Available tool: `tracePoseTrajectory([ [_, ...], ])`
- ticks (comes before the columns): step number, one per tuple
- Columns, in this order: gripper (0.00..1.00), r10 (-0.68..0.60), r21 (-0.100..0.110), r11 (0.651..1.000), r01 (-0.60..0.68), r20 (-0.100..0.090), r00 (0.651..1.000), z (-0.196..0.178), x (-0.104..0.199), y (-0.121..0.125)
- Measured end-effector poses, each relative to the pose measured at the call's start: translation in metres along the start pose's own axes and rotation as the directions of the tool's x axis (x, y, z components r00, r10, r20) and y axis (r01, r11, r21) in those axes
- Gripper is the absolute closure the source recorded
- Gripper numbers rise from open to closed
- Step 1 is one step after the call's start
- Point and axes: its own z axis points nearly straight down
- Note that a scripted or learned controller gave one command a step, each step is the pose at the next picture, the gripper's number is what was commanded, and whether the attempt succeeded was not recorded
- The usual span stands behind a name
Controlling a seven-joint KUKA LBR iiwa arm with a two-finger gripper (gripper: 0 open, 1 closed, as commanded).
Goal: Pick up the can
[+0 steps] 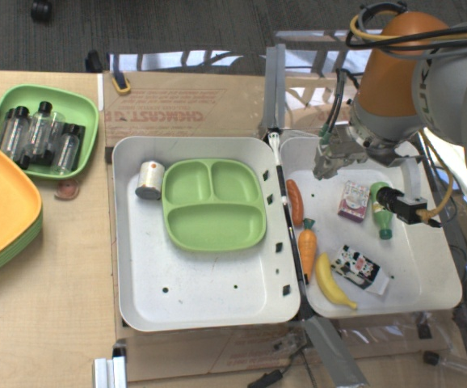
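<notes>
The can (pixel 149 179) is small and silver and lies on its side in the left bin (pixel 209 297), against the left edge of a green divided plate (pixel 214 204). My gripper (pixel 329 165) hangs over the back left part of the right bin (pixel 427 289), far to the right of the can. It is just behind a small pink box (pixel 353 200). I see nothing held in it.
The right bin holds a red sausage (pixel 296 202), a carrot (pixel 307 249), a banana (pixel 330 281), a green bottle (pixel 383 213) and a black-and-white packet (pixel 356 267). On the bench at left stand a green tray of bottles (pixel 44 132) and stacked orange plates (pixel 3 217).
</notes>
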Motion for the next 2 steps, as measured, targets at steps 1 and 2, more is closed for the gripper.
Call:
tracePoseTrajectory([
  [1,0.0,0.0,0.0,1.0,0.0,0.0,1.0,0.0,0.0,0.0],
  [2,0.0,-0.152,0.0,0.988,0.152,-0.002,0.988,0.0,-0.003,-0.053],
])
